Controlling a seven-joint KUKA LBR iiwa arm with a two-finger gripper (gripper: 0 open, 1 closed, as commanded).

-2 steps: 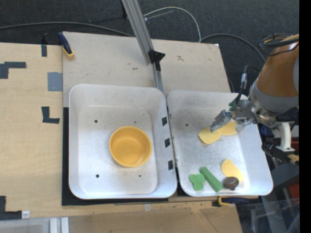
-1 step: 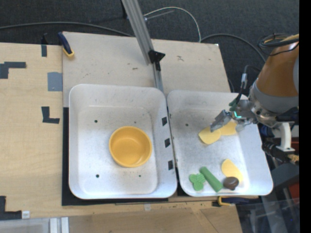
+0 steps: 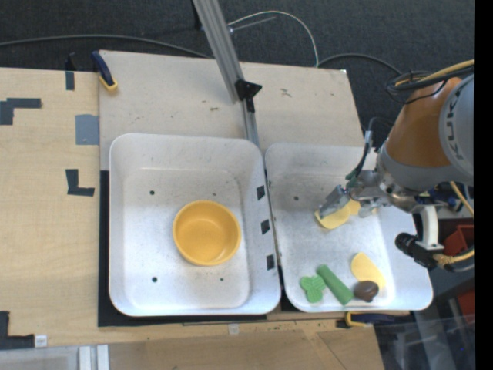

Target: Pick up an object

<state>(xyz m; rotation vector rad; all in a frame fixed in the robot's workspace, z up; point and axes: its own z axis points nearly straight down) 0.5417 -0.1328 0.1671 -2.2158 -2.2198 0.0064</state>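
In the right bin (image 3: 300,177), my gripper (image 3: 347,205) is low over a pale yellow piece (image 3: 336,219). The piece sits between its two fingers, which are shut on it, and its lower left end sticks out below them. It looks level with the bin floor or just above it. Near the front of the same bin lie a green toy (image 3: 326,284), a yellow oval piece (image 3: 366,268) and a small brown lump (image 3: 366,290). A yellow bowl (image 3: 206,232) stands upright in the left bin (image 3: 139,168).
The grey and orange arm (image 3: 424,141) reaches in from the right over the right bin's far edge. A slanted metal pole (image 3: 223,41) crosses the back of the bench down to the ridge between the bins. Cables run behind the bench.
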